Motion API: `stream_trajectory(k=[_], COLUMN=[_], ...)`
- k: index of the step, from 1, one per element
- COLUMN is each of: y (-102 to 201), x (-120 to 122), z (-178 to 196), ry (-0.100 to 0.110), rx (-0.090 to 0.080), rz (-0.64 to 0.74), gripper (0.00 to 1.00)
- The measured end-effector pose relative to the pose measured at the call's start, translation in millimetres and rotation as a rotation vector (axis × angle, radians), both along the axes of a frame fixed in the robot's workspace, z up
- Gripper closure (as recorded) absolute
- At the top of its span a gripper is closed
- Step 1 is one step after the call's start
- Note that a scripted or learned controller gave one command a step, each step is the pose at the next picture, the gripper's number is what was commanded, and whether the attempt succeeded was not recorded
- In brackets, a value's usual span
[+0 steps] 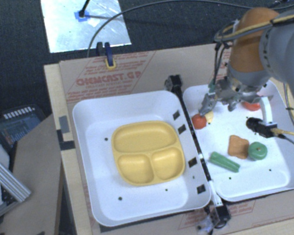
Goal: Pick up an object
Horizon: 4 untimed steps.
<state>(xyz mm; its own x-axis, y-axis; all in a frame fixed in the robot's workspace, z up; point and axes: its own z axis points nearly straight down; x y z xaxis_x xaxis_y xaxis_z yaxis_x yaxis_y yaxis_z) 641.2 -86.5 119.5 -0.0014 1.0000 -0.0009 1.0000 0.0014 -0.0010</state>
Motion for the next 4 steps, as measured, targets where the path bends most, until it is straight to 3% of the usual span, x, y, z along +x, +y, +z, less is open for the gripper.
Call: stream_trajectory(k=[1,2,4], y=[-0.6,-0.1,-11.0], x=[1.4,1.8,2.7], z=[-34.8,-23.4,97.8], ry=[-0.005,-0.005,-0.009], rx=[0.0,0.0,-0.001], rz=[-0.001,-0.001,-0.002], gripper=[0.0,1.0,1.0])
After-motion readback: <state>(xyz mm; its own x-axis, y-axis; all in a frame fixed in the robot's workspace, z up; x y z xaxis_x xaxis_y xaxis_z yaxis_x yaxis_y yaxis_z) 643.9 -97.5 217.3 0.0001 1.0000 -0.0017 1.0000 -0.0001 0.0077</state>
